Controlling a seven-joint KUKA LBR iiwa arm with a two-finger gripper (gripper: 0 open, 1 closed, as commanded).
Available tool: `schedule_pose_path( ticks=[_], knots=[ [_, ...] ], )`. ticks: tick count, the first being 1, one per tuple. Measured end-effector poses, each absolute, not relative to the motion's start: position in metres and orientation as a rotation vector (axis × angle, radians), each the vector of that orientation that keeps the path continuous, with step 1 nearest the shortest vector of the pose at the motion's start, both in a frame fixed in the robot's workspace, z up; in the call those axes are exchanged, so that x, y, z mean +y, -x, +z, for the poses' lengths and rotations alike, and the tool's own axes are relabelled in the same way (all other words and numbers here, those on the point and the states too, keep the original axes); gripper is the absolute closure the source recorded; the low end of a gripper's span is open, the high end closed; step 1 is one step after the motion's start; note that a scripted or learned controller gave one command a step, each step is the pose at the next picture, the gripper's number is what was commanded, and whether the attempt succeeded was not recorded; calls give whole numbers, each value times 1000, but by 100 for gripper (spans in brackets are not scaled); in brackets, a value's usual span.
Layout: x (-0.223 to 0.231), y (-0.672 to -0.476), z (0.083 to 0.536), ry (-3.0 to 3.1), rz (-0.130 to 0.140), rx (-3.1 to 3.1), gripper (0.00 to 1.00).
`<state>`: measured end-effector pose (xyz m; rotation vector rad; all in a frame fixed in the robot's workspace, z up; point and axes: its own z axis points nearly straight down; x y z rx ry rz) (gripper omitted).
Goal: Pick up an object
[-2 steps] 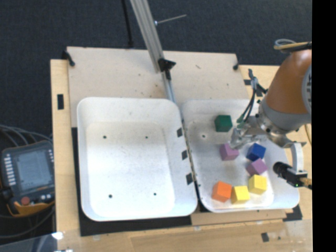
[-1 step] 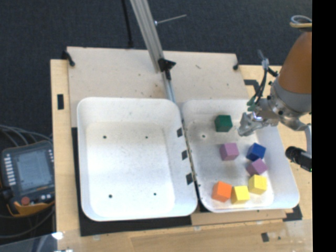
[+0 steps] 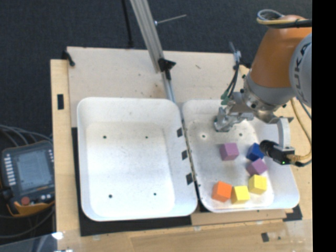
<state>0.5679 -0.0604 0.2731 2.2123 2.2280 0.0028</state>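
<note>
Several small blocks lie in the right bin (image 3: 202, 193): a purple block (image 3: 228, 151) near the middle, a blue block (image 3: 255, 151), a second purple block (image 3: 257, 167), a yellow block (image 3: 258, 184), another yellow block (image 3: 241, 193) and an orange block (image 3: 222, 191) at the front. My gripper (image 3: 222, 121) hangs over the back part of the right bin, above and a little behind the middle purple block. Nothing shows between its fingers.
The left bin (image 3: 131, 159) sits beside the right one on the wooden bench. A slanted metal rail (image 3: 149, 33) rises from behind the bins. A teach pendant (image 3: 26, 172) lies off the bench at the left.
</note>
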Motion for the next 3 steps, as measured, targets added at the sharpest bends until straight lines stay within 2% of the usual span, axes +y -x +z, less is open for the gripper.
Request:
schedule_pose_path(
  ticks=[1,3],
  knots=[
    [-10,-588,277,-2213,3,2228,100],
    [83,-624,242,-2214,1,2226,100]
  ],
)
